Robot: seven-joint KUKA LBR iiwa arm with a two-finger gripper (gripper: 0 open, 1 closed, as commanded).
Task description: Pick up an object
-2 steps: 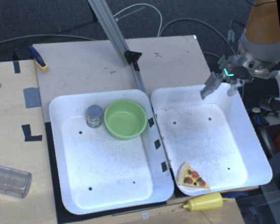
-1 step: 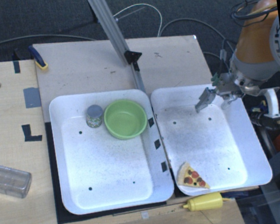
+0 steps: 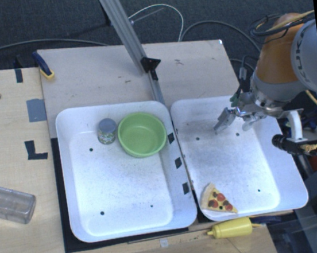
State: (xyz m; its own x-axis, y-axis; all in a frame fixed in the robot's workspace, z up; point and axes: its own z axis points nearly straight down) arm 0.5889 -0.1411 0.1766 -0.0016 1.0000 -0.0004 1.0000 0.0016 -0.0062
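Note:
My gripper (image 3: 237,122) hovers over the far part of the right bin (image 3: 278,159), coming in from the right. Its two fingers (image 3: 224,121) stand apart and open, with only bare bin floor between them. A toy pizza slice (image 3: 216,198) lies at the near left corner of the right bin, well away from the gripper. In the left bin (image 3: 78,180) a green bowl (image 3: 141,134) rests near the far edge. Just left of the bowl stands a small grey-topped can (image 3: 107,131).
A yellow bottle (image 3: 231,228) lies on the bench just in front of the right bin. A clear plastic container (image 3: 5,203) lies at far left. A slanted metal pole (image 3: 128,31) rises behind the bins, and a blue and yellow clamp (image 3: 44,65) sits at back left.

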